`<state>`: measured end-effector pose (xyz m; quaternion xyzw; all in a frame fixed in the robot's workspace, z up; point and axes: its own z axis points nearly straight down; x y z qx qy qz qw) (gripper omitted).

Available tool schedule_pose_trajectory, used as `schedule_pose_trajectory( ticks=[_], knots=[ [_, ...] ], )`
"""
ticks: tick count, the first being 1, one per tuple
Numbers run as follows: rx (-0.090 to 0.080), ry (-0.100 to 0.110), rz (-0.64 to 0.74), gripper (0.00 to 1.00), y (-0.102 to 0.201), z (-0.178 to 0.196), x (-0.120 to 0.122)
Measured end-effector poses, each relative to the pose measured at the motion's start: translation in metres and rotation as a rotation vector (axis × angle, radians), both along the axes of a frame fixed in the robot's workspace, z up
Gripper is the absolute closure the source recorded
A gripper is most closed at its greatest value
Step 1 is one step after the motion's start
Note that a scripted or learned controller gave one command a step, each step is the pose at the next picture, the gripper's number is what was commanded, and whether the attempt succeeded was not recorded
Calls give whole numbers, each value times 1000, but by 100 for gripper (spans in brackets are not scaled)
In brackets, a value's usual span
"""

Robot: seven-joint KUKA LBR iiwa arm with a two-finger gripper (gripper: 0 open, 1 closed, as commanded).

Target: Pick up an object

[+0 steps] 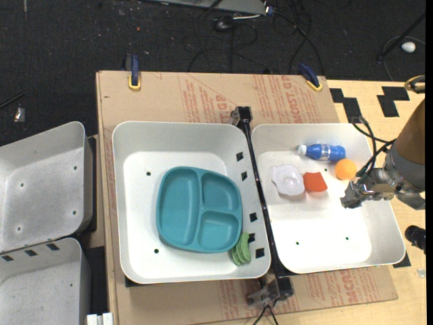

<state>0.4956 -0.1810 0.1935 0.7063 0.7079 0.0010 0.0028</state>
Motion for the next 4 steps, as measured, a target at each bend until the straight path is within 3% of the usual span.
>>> schedule_pose_trajectory(
  ticks=[1,4],
  knots=[
    [0,-1,1,100,0,50,2],
    [4,4,6,100,153,66,9]
  ],
)
